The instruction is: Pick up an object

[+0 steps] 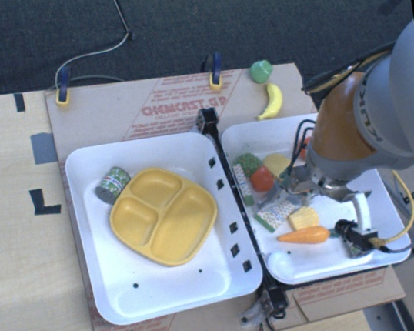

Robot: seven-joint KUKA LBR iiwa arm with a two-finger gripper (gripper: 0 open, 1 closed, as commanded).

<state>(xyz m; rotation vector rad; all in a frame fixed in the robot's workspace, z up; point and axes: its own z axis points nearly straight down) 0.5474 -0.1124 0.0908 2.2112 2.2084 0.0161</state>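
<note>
White plastic bins sit side by side on a cardboard-covered bench. The left bin holds a yellow divided plate and a small green can touching the plate's upper-left edge. The right bin holds the candidate objects: a toy carrot, a cheese wedge, a printed packet, a red piece, a green vegetable and a pale yellow piece. The arm's wrist hangs low over this cluster; the gripper is hidden beneath it, so its state cannot be told. No object appears lifted; judged from this, the approach is made and the grasp and lift remain. A toy banana and a green ball lie outside the bins.
</note>
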